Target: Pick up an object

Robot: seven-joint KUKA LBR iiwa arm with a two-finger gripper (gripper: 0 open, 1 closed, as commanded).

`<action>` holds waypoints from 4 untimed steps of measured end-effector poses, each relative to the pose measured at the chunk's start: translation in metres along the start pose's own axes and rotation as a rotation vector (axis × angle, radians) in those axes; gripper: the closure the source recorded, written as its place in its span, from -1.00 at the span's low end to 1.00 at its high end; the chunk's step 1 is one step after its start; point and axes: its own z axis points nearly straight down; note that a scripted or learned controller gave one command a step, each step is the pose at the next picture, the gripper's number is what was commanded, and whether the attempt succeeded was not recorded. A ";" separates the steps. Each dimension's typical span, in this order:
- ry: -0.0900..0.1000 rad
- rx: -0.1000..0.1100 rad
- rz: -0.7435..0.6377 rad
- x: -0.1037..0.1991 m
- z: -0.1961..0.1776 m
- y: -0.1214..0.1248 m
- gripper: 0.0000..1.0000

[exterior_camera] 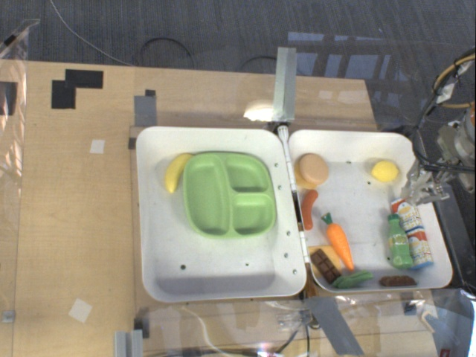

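The gripper (421, 187) hung at the right bin's (357, 141) far edge, and whether its fingers were parted could not be told. Just below them lay a white bottle (413, 229) beside a green one (399, 240). Dropping squarely over one bottle, clear of its neighbour, looked the wisest course.

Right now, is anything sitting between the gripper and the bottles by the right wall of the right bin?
Nothing visible does. The gripper is at the right bin's right edge, directly above the top of the white bottle, with the green bottle lying alongside it. The lemon sits off to the view's left, clear of that path.
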 end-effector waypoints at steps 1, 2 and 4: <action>-0.006 -0.003 -0.119 -0.053 -0.016 0.061 1.00; -0.011 0.004 -0.100 -0.118 -0.095 -0.028 1.00; -0.007 -0.002 -0.559 -0.125 -0.020 -0.009 1.00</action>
